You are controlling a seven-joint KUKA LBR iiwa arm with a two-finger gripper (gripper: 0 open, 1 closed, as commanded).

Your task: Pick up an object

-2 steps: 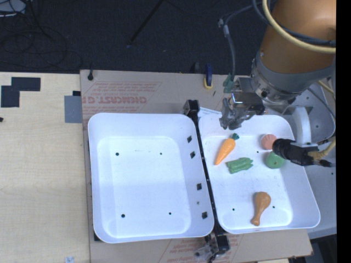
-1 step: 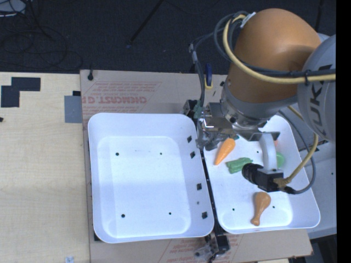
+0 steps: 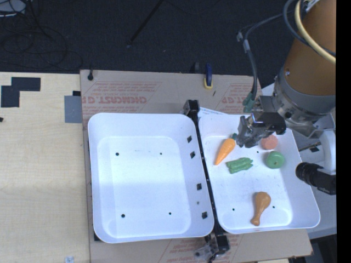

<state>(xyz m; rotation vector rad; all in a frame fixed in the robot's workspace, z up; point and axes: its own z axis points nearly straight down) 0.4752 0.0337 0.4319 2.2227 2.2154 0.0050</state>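
Whether the fingers are spread or pressed together cannot be told; the gripper [image 3: 245, 137] hangs low in the right bin [image 3: 296, 215], just above and right of the orange carrot [image 3: 224, 150]. The carrot lies tilted near the bin's left wall. Just beside it lies a green pea pod [image 3: 239, 165]; further right, a green round piece [image 3: 275, 159], a pink piece [image 3: 269, 142], and a drumstick [image 3: 260, 206] near the front.

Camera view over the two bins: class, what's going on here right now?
A grey and orange robot arm reaches in over the right bin, its claw low beside the orange carrot. Nothing can be seen in its grip. Near it lie a green leafy piece, a pink item, a green round piece and a drumstick.
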